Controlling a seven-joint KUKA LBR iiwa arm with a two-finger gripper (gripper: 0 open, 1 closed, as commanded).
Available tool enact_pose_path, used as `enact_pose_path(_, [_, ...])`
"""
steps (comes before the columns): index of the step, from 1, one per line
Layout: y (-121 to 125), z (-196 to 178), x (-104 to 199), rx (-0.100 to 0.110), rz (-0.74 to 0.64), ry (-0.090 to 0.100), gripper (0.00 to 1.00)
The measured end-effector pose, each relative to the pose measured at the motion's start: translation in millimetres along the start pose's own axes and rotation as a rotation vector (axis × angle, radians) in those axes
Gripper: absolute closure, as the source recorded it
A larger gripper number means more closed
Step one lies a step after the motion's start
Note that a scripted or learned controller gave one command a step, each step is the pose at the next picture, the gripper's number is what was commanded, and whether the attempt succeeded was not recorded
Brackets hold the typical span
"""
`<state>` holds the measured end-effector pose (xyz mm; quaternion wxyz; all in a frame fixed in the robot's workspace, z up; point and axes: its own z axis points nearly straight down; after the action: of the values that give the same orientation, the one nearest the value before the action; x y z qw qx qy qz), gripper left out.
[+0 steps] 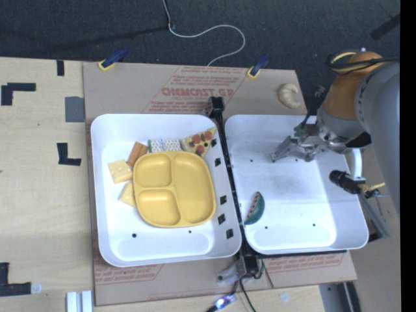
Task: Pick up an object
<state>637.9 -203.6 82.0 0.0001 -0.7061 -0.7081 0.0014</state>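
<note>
On the bench (45, 194) the left bin (107, 226) holds a yellow divided plate (174, 188) with three compartments, lying flat near the middle. Around its upper left edge several small flat things stick out from under it: a pale yellow square piece (119, 171), an orange-brown piece (136, 153), and a few patterned pieces (195, 142) along the top. The plate hides part of each, so I cannot say what they are.

The right bin (338, 236) holds one small green curved object (254, 208), close to the wall between the two bins, at the lower left of this bin. Its shape is hard to make out.

The gripper (286, 151) is over the upper part of the right bin, well apart from the green object. The fingers point to the left and look spread a little, with nothing between them.
</note>
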Motion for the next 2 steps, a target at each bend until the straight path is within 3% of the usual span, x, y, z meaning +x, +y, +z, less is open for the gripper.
enact_pose_path(1, [1.3, -13.5, 0.3, -0.003, -0.002, -0.001, 1.0])
enact_pose_path(2, [-4.7, -70.9, -5.1, -0.006, 0.002, 0.001, 1.0])
